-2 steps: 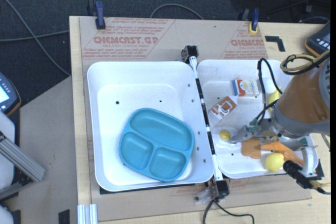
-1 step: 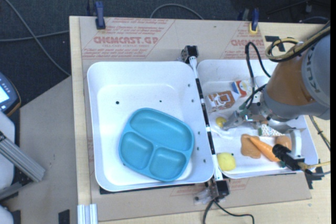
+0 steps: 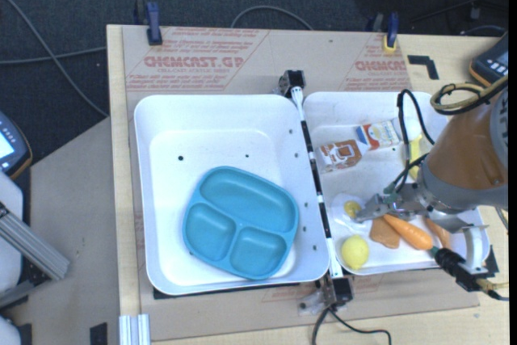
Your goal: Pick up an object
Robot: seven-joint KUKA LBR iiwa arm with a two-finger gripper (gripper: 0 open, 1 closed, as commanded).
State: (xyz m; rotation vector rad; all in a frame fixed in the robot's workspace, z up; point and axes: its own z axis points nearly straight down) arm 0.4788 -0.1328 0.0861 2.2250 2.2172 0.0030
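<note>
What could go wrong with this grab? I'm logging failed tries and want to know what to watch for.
1. The gripper sits low in the right bin among crowded items: the carrot, an orange piece and the lemon lie close together, so it may nudge one aside or catch two.
2. The lemon is round and could roll away if bumped.
3. The arm covers part of the bin, hiding anything beneath it.

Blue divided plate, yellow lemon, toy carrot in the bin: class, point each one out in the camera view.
blue divided plate (image 3: 240, 222): camera view, on the central ridge between its compartments.
yellow lemon (image 3: 355, 252): camera view, on the middle of its rounded top.
toy carrot (image 3: 409, 231): camera view, on the middle of its orange body.
</note>
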